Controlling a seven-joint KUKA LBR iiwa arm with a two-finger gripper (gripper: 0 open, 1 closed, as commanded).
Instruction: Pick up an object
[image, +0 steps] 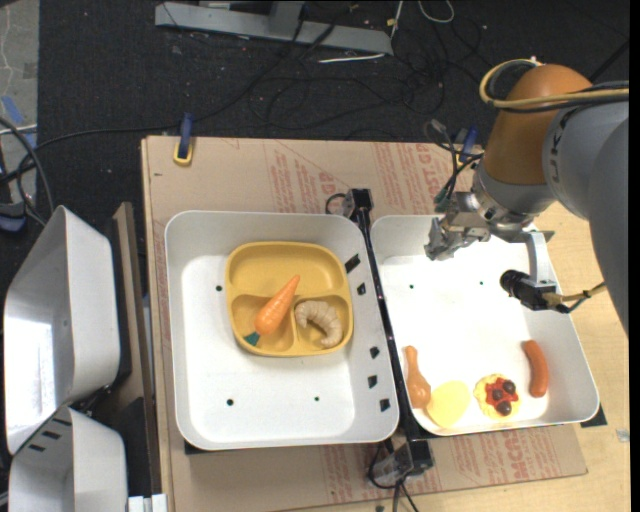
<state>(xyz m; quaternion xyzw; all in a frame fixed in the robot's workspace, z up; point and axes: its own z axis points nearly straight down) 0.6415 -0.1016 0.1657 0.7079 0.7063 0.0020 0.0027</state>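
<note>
The grey two-finger gripper (447, 240) is hung over the far edge of the right white bin (575, 345), grip state can't be told, while the small orange sausage (538, 367) is parked near-right, lengthwise near-to-far.

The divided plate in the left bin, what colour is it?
Yellow, seen in the camera view: the divided plate.

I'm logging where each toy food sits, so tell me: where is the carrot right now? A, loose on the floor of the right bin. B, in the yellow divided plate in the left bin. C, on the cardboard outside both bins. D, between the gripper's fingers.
B: the carrot lies in the yellow divided plate in the left bin, beside the shrimp.
</note>
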